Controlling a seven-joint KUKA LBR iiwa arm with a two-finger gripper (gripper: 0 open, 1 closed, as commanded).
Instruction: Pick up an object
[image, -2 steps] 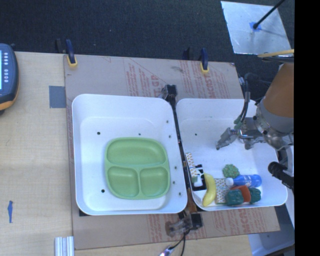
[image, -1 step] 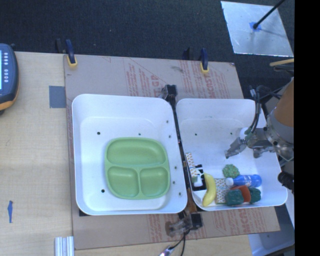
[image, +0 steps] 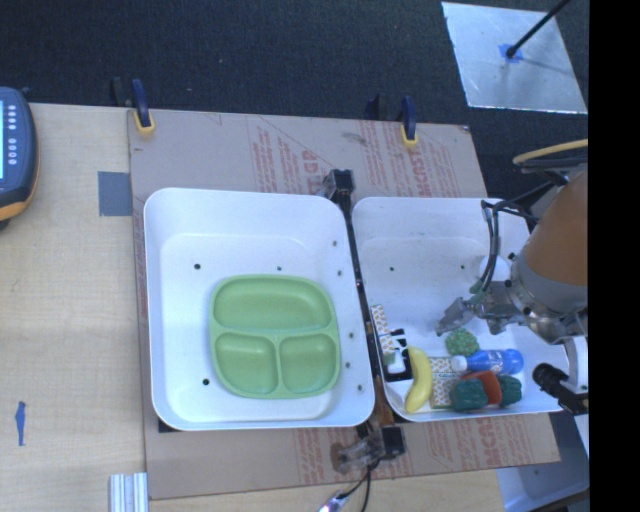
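Yellow banana (image: 419, 380) lies in the right bin's (image: 420, 225) near corner among other toys, long axis running toward the camera. The gripper (image: 458, 315) hangs above and behind the pile, fingers spread apart, gripping nothing; banana sits down-left of them.

Grey arm (image: 545, 290) w/ orange band, black cable, grey metal tool (image: 462, 313).

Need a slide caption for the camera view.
Gripper poised above toy clutter in the right bin; green divided plate in the left bin.
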